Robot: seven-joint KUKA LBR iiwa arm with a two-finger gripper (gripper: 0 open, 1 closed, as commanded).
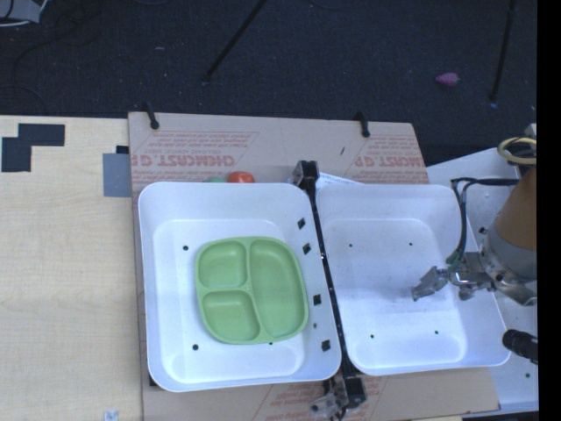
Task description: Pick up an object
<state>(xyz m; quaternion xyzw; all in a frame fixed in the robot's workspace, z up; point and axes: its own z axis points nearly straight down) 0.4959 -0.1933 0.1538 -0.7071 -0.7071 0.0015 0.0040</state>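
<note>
A green divided plate (252,289) lies in the left bin (162,226), while the robot's jaws (431,284), seemingly apart and holding nothing, hover over the right bin (386,202), so reaching across likely comes next.

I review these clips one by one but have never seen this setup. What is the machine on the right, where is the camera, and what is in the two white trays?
One camera looks down at a slant from above the bench. Two shallow white bins sit side by side on cardboard. The left bin holds a green divided plate with three compartments. Over the right bin hangs the gripper, the metal hand of a robot arm reaching in from the right. Nothing shows between its fingers. A small red-orange object lies just behind the left bin; what it is I cannot tell.
</note>
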